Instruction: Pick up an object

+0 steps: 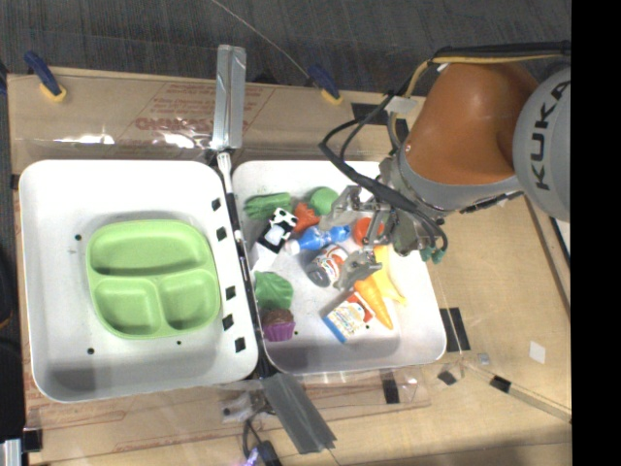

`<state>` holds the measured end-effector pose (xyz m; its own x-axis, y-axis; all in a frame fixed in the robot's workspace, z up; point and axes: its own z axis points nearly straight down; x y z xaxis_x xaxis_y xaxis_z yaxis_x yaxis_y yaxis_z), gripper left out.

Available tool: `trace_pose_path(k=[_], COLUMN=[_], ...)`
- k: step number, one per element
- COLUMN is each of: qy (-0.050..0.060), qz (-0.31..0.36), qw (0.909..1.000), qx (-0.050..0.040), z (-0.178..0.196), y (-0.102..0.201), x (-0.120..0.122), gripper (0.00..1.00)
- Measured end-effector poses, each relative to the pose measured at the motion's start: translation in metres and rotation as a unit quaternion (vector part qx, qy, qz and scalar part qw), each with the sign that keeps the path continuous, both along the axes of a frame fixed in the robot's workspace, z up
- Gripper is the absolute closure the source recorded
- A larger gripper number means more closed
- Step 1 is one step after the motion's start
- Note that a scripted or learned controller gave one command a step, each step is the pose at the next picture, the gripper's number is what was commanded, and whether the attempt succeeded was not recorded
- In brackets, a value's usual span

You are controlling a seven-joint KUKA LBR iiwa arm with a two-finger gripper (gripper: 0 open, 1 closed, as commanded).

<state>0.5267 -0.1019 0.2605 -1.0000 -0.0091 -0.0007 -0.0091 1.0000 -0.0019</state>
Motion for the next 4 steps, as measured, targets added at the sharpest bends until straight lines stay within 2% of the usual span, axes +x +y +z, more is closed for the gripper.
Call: trace_pose_path(k=[1, 2, 3, 4], qy=[0.008, 0.001, -0.001, -0.006], qz=[-0.006, -0.024, -0.02, -0.095], qw=[0.9999, 0.9997, 0.9998, 0.9955], qx=[0.0024, 0.0013, 0.0011, 0.0002], z=[-0.144, -0.169, -0.158, -0.035], y=[-0.035, -0.025, -0.024, -0.016], x=[0.035, -0.013, -0.011, 0.053], gripper=[0.0, 0.0, 1.0, 1.0])
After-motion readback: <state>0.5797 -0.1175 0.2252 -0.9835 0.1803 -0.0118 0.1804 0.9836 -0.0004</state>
